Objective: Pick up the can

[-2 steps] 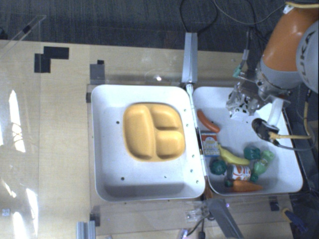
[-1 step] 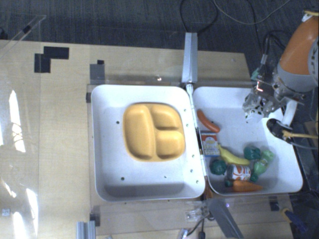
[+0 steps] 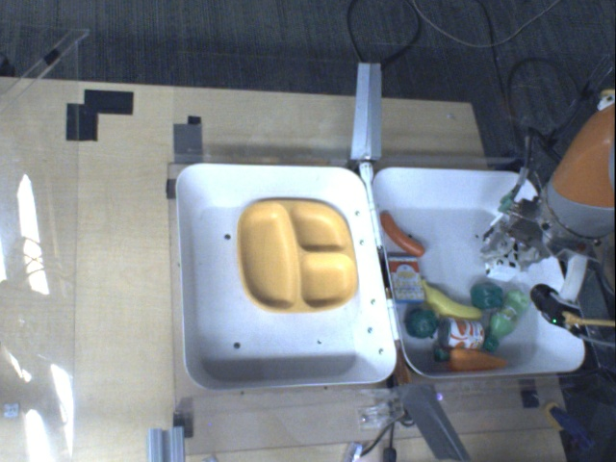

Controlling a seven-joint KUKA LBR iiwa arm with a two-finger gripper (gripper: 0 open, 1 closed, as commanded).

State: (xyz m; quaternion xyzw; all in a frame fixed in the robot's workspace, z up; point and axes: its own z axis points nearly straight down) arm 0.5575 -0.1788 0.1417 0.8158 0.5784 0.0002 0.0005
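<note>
Hovering over the right edge of the right bin (image 3: 452,186), the tool (image 3: 515,234) sits at the end of the arm (image 3: 587,176), grey with an orange band, that comes in from the right; its speckled tip is too cluttered and small in this view for me to tell how it is set, and nothing can be seen held in it. The can (image 3: 463,333), white with an orange label, lies on its side near the front wall of that bin, crowded in a heap: a carrot (image 3: 472,360) just in front of it, a yellow banana (image 3: 448,303) just behind, a dark green round piece (image 3: 420,322) to its left and a green bottle-like item (image 3: 507,318) to its right. A red sausage (image 3: 401,235) and a small carton (image 3: 405,281) lie further back along the divider. The left bin (image 3: 207,287) carries a yellow divided tray (image 3: 296,254). I judge the task to be at the approach stage: the tool is well apart from the can, above and to its right, and no grasp has begun. The next move calls for travelling left and toward the front of the bin, lining up across the can's short width, then descending into the narrow space between neighbours. Nudging the banana or carrot seems the likely risk.
</note>
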